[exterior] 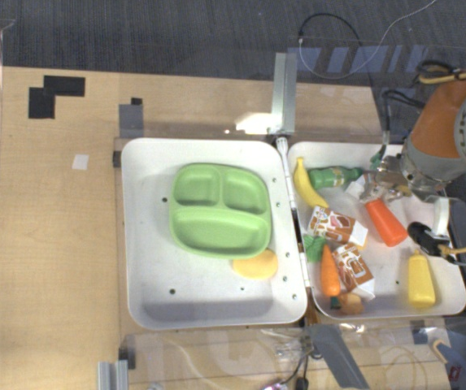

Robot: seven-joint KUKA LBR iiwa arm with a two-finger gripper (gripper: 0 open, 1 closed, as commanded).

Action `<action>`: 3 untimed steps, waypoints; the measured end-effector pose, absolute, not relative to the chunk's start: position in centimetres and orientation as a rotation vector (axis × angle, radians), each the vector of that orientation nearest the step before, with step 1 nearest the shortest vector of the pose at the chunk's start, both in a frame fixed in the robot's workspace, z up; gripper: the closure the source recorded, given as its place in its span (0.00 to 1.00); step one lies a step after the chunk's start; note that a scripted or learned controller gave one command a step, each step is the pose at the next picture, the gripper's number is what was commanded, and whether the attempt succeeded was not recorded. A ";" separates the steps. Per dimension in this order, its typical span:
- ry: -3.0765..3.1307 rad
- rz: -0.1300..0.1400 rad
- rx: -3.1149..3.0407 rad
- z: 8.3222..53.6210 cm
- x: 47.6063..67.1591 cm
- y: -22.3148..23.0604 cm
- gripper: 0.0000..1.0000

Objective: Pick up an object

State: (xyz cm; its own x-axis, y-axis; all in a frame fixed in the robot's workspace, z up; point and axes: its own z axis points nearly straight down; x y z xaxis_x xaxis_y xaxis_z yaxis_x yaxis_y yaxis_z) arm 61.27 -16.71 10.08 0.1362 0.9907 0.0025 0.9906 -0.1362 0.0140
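Note:
The right bin (pixel 458 292) holds several toy foods. A yellow banana (pixel 304 184) lies along its left wall, with a green bottle (pixel 333 176) beside it at the back. An orange bottle (pixel 385 222) lies tilted in the middle, and a yellow bottle (pixel 420 280) stands near the right front. A carrot (pixel 329 273) and two printed packets (pixel 333 225) (pixel 353 268) lie toward the front left. My gripper (pixel 377 184) hangs low over the back of this bin, between the green bottle's cap and the top end of the orange bottle. Nothing shows held in it.
The left bin (pixel 143 283) carries a green divided plate (pixel 219 210) and a yellow disc (pixel 256 264) at the plate's front edge. A metal post (pixel 285 96) rises behind the wall between the bins. Cables (pixel 440 246) trail at the right.

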 end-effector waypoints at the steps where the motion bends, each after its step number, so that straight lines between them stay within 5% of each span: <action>1: 2.421 0.005 1.995 22.5 61.2 -10.0 1.00; 2: 2.313 0.004 2.118 28.8 62.7 -12.4 1.00; 3: 2.305 0.002 2.133 25.4 59.8 -6.1 1.00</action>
